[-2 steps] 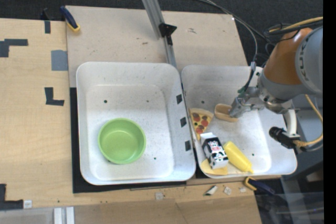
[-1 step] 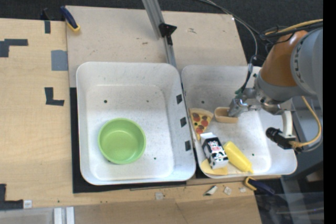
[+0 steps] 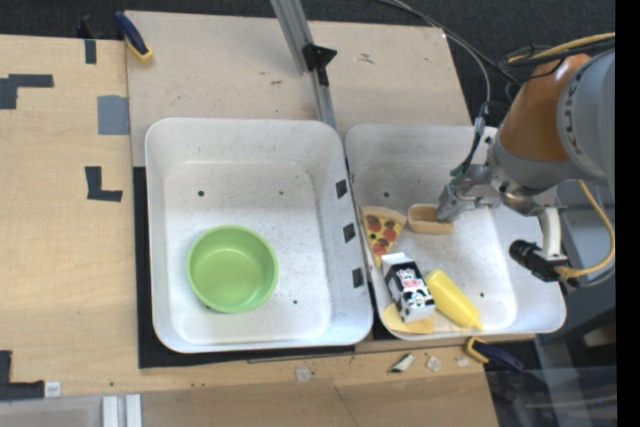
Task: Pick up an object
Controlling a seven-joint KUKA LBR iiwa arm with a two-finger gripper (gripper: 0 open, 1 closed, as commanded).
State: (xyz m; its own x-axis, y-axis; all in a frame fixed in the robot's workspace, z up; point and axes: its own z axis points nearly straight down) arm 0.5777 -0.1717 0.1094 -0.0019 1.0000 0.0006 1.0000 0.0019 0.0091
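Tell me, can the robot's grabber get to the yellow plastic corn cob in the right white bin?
Probably yes. The gripper hangs in the same right white bin, by the tan bread-shaped toy. The yellow plastic corn cob lies nearer the front with nothing on top; only the small black-and-white carton sits beside it.

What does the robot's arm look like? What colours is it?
The arm is fat, rounded and grey, with a big orange band above the wrist. Its small gripper is grey metal, and thin yellow and black cables loop around it.
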